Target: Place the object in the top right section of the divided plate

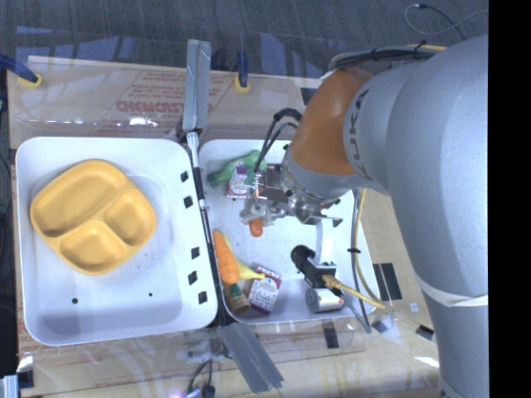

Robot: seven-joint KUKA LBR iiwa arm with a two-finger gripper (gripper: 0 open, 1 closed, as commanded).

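The grey arm (431, 172) reaches from the right, bending down over the right bin (348, 322), far from the yellow divided plate (91, 214), its gripper (259, 212) closed on a small orange object (256, 229).

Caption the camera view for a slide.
Arm over right bin of toy food; yellow divided plate waits in left bin.
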